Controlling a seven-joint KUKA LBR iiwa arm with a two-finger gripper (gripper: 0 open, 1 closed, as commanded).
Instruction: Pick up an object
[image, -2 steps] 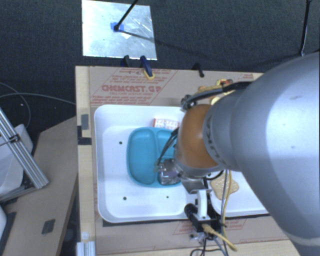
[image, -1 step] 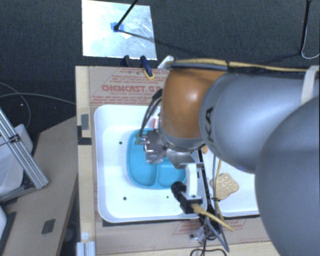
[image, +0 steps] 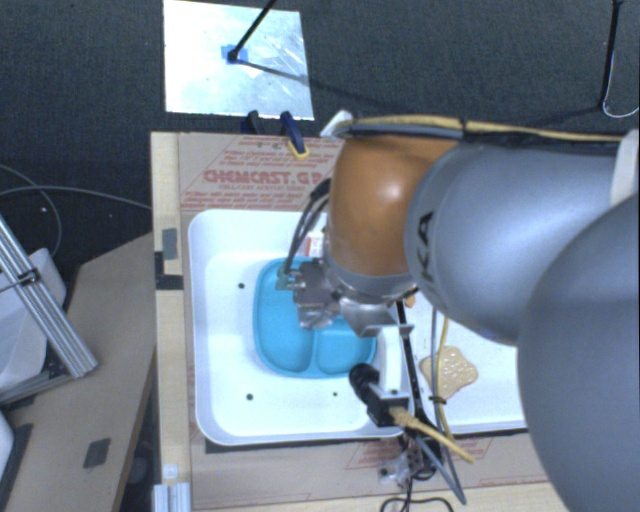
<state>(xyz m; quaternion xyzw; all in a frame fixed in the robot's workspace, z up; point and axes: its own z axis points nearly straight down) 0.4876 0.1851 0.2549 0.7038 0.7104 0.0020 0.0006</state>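
A flat, light blue dish-shaped object (image: 283, 340) lies in the middle of the left white bin (image: 218, 330). My gripper (image: 316, 308) hangs straight down over the blue object's right half, and its tip appears to be at or just above that surface. The grey arm and its orange band (image: 375, 200) cover the gripper from above, so its tip is mostly hidden. A tan, speckled flat object (image: 455, 370) lies in the right bin (image: 490, 405), partly behind the arm and its cables.
Black and yellow cables (image: 400, 405) hang from the wrist over the divide between the bins. Brown printed cardboard (image: 240, 175) sits behind the left bin, with a shiny sheet (image: 235, 60) beyond it. An aluminium frame (image: 45, 310) stands at the left.
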